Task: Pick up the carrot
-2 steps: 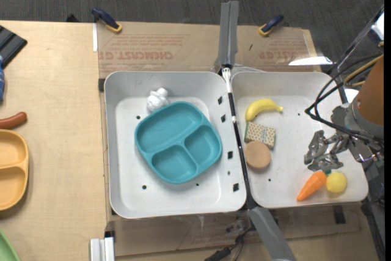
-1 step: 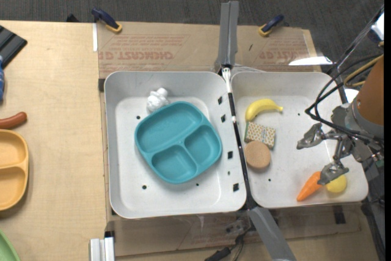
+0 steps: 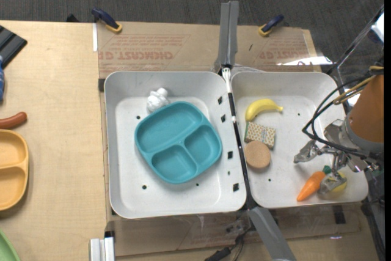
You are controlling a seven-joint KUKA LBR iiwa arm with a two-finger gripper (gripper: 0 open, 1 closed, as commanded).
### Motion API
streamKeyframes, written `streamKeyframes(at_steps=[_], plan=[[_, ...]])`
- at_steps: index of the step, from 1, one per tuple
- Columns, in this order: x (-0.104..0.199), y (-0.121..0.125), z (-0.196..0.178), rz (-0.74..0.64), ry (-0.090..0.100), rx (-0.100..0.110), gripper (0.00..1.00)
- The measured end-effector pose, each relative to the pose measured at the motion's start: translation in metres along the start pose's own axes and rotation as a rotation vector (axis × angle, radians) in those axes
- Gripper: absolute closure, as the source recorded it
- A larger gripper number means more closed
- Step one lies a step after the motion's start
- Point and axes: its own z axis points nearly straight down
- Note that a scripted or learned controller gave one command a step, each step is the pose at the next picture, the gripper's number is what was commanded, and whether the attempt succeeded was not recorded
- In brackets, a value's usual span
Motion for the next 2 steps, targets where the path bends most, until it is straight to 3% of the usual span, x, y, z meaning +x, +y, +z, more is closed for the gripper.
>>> streamKeyframes(at_steps=[1,2], plan=[[0.0115,-0.0243,-0.0391,0.013,-0.003,0.003,0.00],[0.0103,-0.0250,-0.0464,0.027,-0.004,0.002,0.00]])
